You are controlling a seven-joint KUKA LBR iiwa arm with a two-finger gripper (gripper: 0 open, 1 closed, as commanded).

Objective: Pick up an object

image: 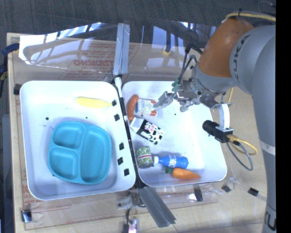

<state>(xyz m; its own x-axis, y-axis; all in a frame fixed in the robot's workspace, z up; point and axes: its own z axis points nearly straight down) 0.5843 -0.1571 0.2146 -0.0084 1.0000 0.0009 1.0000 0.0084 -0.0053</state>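
Note:
My gripper (175, 103) hangs over the upper middle of the right bin (208, 152). It is open, and nothing sits between its fingers. Just left of it lie a small white and red packet (145, 107) and an orange-red sausage (132, 107) against the bin's left wall. Below them rests a black and white patterned box (150, 131). Along the bin's front lie a green patterned can (144, 157), a blue bottle (172, 160) and an orange carrot (185, 174).
The left bin (34, 130) holds a blue divided plate (80, 152) and a yellow banana (93, 102). The grey arm with its orange band (223, 47) comes in from the upper right. A black cable fitting (216, 130) hangs over the right bin's right side.

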